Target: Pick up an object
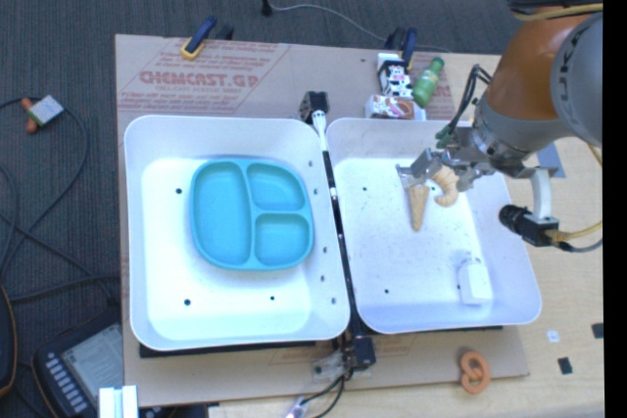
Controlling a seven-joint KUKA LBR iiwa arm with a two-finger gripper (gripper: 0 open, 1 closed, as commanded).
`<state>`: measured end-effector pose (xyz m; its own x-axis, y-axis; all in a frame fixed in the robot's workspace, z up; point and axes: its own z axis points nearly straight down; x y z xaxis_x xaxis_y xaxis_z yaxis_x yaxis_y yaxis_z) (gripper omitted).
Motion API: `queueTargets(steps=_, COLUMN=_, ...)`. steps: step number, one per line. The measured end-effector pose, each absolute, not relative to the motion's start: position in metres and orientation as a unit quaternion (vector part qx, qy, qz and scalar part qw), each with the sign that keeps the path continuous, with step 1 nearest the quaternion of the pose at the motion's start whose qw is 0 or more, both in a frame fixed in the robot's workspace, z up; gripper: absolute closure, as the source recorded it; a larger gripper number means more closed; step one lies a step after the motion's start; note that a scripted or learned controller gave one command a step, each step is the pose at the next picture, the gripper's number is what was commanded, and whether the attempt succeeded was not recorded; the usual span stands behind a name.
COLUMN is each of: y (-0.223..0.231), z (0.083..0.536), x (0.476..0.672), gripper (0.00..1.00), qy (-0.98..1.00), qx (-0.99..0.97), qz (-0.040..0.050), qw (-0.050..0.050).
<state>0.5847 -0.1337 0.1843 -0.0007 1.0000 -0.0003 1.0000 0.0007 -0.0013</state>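
Note:
My gripper (pixel 439 173) hangs over the upper middle of the right bin (pixel 509 308), its fingers (pixel 413 169) spread apart. Between and just below them lies a small curled tan piece (pixel 448 190). A tan cone (pixel 418 207) touches that piece and points toward the bin's front. I cannot tell whether the fingers touch either one. A small white block (pixel 474 281) lies near the right bin's front right corner.
A blue three-compartment plate (pixel 250 213) lies in the left bin (pixel 157 308). Behind the bins are a green bottle (pixel 426 81), a small packet (pixel 393 103) and clamps. An orange ring (pixel 474 370) rests on the bench in front of the right bin.

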Motion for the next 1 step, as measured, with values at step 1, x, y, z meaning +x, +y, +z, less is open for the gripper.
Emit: queueTargets(steps=1, y=-0.1144, z=0.0876, x=0.5697, gripper=0.0, qy=-0.707, qx=-0.707, qz=-0.0013, qw=-0.002)
